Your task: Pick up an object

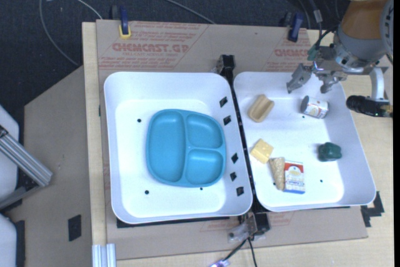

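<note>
Hovering at the far edge of the right bin, the gripper has its fingers spread and nothing between them, poised just behind a small white can, the nearest candidate; a green lump lies nearer the camera.

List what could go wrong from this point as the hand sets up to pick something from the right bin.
1. The hand hangs open above the bin's far edge; the small can nearest it lies on its side and might roll away from a grasp.
2. The yellow block, the tan piece and the red-and-white packet lie crowded together, so a grasp there may catch two or push them apart.
</note>
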Robot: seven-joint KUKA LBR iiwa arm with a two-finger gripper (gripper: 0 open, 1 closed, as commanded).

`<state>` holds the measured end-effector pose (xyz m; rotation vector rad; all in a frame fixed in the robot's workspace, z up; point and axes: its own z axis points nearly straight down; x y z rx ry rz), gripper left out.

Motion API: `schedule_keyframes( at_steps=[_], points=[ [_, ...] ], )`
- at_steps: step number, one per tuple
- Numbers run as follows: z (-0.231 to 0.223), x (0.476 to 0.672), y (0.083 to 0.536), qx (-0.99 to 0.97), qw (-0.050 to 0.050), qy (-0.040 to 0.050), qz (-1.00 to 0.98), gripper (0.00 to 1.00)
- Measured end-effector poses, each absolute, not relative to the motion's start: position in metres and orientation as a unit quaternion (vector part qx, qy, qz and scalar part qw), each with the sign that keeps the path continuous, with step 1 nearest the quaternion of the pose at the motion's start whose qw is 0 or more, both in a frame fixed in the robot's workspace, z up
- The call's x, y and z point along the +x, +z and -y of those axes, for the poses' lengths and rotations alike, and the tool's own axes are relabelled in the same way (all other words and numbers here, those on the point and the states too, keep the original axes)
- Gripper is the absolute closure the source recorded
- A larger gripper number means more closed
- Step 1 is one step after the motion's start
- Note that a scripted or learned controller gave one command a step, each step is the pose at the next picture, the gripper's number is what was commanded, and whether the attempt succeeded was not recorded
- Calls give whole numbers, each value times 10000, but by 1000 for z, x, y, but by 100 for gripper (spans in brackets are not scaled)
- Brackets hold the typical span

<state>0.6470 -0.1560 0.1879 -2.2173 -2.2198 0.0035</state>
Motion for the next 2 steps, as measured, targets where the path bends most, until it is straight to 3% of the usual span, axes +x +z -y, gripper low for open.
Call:
schedule_keyframes(
  at_steps=[1,2],
  points=[
    [160,649,128,-7070,11,5,7072,0],
    [160,650,141,-7069,-2,-6,7073,100]
  ],
)
